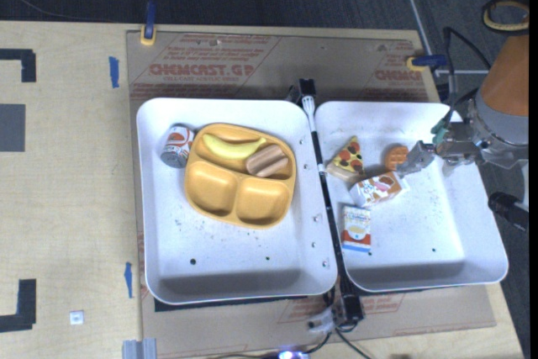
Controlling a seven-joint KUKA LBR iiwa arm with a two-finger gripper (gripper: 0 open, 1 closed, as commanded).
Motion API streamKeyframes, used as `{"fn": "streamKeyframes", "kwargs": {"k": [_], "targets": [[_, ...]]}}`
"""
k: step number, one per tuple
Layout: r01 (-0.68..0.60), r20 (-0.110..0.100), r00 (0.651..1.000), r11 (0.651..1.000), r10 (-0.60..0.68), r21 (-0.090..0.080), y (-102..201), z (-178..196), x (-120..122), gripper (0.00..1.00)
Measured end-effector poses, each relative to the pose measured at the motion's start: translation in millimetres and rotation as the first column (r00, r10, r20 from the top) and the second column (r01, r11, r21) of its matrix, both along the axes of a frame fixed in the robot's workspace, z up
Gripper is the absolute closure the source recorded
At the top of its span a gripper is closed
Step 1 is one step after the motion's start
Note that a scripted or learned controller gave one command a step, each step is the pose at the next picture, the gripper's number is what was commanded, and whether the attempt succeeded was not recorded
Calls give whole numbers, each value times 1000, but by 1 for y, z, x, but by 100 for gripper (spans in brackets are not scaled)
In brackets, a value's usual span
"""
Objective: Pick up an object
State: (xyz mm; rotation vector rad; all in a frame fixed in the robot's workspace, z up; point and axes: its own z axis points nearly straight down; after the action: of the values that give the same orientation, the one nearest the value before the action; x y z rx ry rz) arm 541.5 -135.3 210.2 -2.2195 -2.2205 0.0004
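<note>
Grey arm with orange band (513, 80) reaching in from right, wrist low, gripper (420, 155) pointing left

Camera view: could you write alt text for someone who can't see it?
A grey robot arm reaches from the right, its gripper low over the right bin, beside a small orange item, a pizza slice toy and two small packets. The left bin holds a yellow divided tray and a can.
</note>
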Motion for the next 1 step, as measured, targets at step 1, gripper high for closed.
{"fn": "streamKeyframes", "kwargs": {"k": [1], "targets": [[0,4,1000,1000,0,-2,-32,-113,-15,0]]}}
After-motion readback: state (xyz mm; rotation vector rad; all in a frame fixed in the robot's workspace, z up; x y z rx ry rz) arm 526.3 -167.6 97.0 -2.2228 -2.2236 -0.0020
